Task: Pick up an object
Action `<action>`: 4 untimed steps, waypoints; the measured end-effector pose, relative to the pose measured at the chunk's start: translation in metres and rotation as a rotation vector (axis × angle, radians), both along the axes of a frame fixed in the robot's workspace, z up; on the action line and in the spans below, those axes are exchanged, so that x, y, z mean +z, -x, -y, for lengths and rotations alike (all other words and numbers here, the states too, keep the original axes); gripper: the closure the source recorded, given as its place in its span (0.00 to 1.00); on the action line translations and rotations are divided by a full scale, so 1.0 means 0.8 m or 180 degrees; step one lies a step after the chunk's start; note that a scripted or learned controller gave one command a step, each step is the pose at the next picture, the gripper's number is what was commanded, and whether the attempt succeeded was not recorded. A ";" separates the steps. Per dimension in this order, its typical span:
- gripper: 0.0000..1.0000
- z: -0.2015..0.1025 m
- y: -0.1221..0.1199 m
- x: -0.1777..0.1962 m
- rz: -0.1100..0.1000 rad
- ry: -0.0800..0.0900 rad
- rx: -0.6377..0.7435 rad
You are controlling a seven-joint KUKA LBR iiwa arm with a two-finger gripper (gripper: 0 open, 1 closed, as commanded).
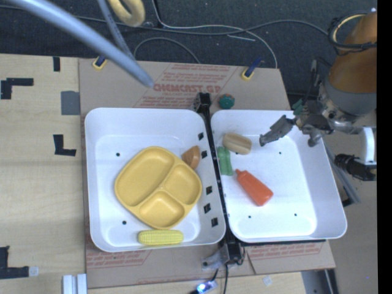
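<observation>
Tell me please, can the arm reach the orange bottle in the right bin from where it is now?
Probably yes. The orange bottle lies in the open in the right bin, nothing on top, and the gripper hangs over the same bin.

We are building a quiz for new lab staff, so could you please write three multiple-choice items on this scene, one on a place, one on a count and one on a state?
1. Where is the corn cob?
A. Left bin, at the near edge
B. Right bin, in the middle
C. On the bench outside both bins

2. How many things lie in the right bin?
A. One
B. Three
C. Five

3. How does the orange bottle rest?
A. Upright
B. On its side
C. Held between the fingers

Key: 1 A, the corn cob lies below the yellow tray in the left bin. 2 B, the right bin holds the bottle, a green item and a tan roll. 3 B, it lies flat, apart from the gripper.
</observation>
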State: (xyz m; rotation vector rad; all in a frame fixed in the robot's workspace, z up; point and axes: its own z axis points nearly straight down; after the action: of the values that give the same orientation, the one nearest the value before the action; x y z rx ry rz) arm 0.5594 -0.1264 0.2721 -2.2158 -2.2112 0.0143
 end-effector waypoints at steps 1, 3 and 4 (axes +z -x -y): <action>0.00 0.000 -0.002 0.009 0.0040 0.0006 0.0010; 0.00 0.002 0.015 -0.134 0.0025 0.0004 0.0006; 0.00 0.005 0.021 -0.190 0.0026 0.0004 0.0008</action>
State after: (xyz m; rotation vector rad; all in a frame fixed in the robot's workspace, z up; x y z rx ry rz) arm 0.5422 -0.1306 0.1205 -2.2179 -2.2188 0.0067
